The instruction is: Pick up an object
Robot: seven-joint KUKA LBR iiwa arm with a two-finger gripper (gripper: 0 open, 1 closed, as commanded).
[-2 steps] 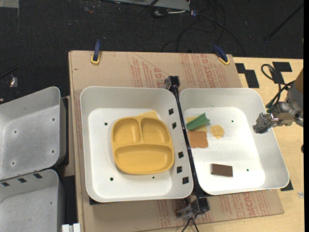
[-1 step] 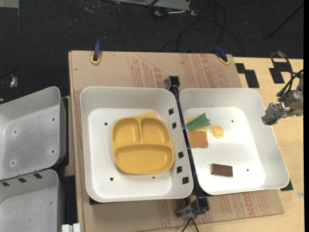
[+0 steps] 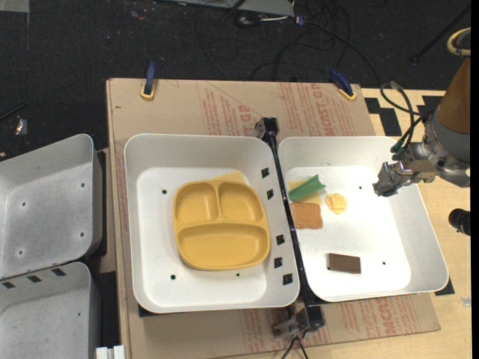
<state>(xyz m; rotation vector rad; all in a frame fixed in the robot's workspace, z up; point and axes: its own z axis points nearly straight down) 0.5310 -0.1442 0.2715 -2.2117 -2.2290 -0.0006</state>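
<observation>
The right bin (image 3: pixel 419 223) holds a green block (image 3: pixel 305 188), a small yellow piece (image 3: pixel 337 203), an orange-brown square (image 3: pixel 307 215) and a dark brown block (image 3: pixel 343 263). My gripper (image 3: pixel 387 182) hangs over the bin's upper right part, well to the right of the yellow piece and apart from all the objects. Nothing shows between its tips.
The left bin (image 3: pixel 150 200) holds a yellow divided tray (image 3: pixel 222 226). A black divider strip (image 3: pixel 281 215) runs between the bins. Blue-yellow clamps (image 3: pixel 149 81) (image 3: pixel 343 84) grip the cardboard at the back. More white bins (image 3: pixel 45 200) lie at the far left.
</observation>
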